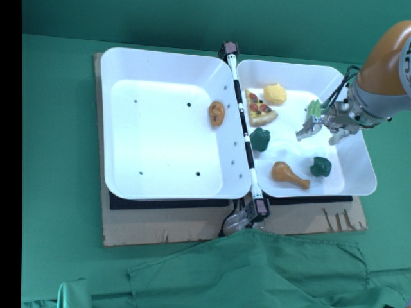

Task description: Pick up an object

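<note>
Green scrap (314,108) near fingers (307,131), unclear whether gripped or how far open; might have clipped bin wall (359,147) or closed on nothing.

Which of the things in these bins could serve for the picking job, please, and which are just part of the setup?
For the job:
gripper
light green piece beside it
pizza slice
yellow piece
two dark green pieces
drumstick
orange piece

Just lying about:
left bin
right bin
cardboard sheet
green cloth
</note>
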Robot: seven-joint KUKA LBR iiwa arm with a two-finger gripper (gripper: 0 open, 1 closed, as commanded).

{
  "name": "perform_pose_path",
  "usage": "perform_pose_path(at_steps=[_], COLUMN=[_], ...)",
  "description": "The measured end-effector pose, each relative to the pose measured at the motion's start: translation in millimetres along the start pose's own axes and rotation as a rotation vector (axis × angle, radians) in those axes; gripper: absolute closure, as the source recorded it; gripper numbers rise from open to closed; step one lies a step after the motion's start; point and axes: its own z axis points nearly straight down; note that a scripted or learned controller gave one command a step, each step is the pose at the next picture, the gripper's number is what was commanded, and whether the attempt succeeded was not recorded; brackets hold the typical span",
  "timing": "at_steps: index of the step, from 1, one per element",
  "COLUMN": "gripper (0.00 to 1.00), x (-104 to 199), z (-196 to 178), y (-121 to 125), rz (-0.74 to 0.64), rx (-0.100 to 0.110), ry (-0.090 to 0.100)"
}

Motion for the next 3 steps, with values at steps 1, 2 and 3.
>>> perform_pose_path(at_steps=[1,2,3], gripper=[0.00,0.00,0.00], x=[-15.4,-14.9,-13.2], z=[-45.8,-43.6,-90.0], y=[17.0,16.0,20.8], rz=[-0.003,-0.003,0.009], rx=[-0.005,0.000,-0.006], ry=[-0.001,0.000,0.000])
